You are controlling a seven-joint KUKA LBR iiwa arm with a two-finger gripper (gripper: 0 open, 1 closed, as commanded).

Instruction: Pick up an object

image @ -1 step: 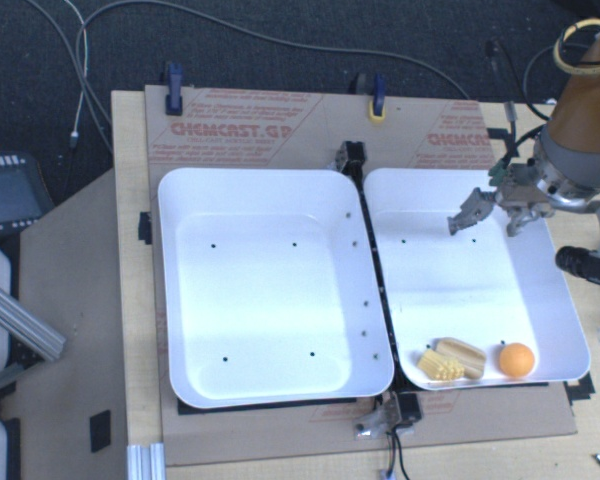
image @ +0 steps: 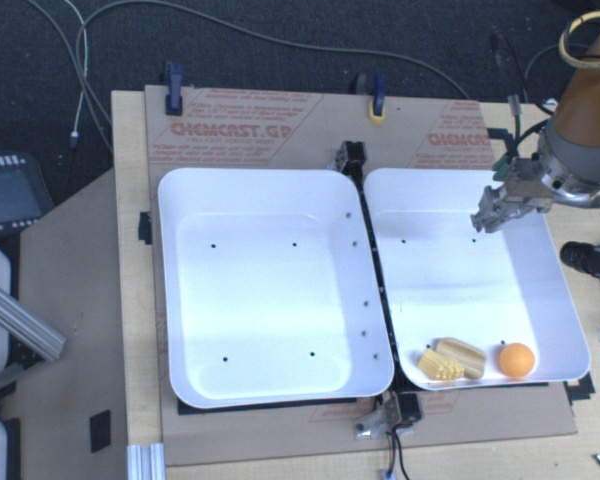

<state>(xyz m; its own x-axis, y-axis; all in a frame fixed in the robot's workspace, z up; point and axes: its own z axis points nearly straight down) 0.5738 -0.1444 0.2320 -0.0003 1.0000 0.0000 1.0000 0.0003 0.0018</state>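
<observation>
The gripper point(image: 488, 218) hangs over the right bin's point(image: 480, 298) far side; can't tell if it's open or closed. A corn cob point(image: 441, 366), long axis roughly left-right, lies against a tan roll point(image: 462, 351), probably bread, near an orange ball point(image: 517, 359). The backboard point(image: 240, 128) reads "CHEMCAST GP".

The gripper point(image: 488, 218) is dull grey metal, below an orange band point(image: 586, 108) on the arm. Under it, the right bin point(image: 550, 268) is plain white, dotted with small dark holes, like the left bin point(image: 270, 278) well off to its left. Well below the gripper lie an orange ball point(image: 517, 359), a yellow corn cob point(image: 441, 367) and a tan bread roll point(image: 462, 351).
</observation>
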